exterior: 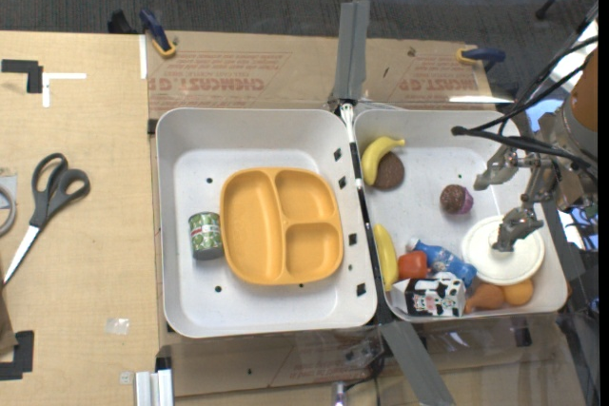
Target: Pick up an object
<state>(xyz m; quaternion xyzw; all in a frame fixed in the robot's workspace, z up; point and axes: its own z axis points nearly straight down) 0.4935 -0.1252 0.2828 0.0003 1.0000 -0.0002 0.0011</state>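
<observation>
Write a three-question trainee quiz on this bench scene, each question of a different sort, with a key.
1. True or false: the yellow tray lies in the right bin.
2. What lies just left of the tray in the left bin? A) green can B) scissors C) banana
3. Fill in: the gripper hangs over the white ____ in the right bin.

Key
1. False; it lies in the left bin.
2. A, the green can. The scissors lie on the bench outside the bins, and a banana lies in the right bin.
3. Plate.
</observation>
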